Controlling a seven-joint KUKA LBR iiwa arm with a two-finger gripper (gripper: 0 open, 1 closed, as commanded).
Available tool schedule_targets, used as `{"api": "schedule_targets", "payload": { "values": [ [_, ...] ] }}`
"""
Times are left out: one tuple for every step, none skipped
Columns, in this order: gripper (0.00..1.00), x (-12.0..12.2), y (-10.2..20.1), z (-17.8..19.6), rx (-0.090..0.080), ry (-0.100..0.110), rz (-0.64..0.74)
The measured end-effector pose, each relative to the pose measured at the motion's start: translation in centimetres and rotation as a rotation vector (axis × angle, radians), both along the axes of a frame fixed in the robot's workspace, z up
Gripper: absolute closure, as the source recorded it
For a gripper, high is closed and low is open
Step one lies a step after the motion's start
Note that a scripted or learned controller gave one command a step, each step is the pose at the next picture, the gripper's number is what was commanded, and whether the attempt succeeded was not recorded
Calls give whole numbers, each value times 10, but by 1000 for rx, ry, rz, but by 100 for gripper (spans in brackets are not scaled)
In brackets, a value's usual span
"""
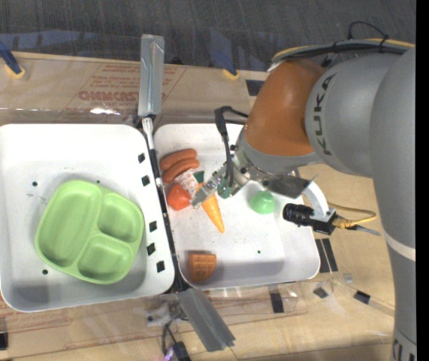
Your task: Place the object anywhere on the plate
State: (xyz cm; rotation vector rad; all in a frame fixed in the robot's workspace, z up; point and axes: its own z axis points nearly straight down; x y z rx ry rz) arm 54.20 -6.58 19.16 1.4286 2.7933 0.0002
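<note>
A light green divided plate [90, 230] lies in the left bin [19, 164]. In the right bin [274, 258] lie two sausages [179, 163], a red tomato [178, 196], an orange carrot [213, 210], a green round object [261, 201] and a waffle-like brown piece [202, 265]. My gripper [220, 184] reaches down over the right bin, its tip right at the carrot's thick end, beside the tomato and the sausages. The arm's wrist hides most of the gripper's body.
A metal divider [151, 89] runs between the two bins. A black cylindrical fitting [298, 214] with a cable juts out at the right bin's right side. The bench's cardboard-coloured surface [64, 81] lies behind the bins.
</note>
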Motion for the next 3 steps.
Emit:
{"api": "schedule_targets", "payload": {
  "values": [
    [100, 15, 107, 0, 2, 5, -10],
    [100, -1, 155, -1, 1, 9, 94],
    [0, -1, 155, -1, 1, 9, 93]
  ]
}}
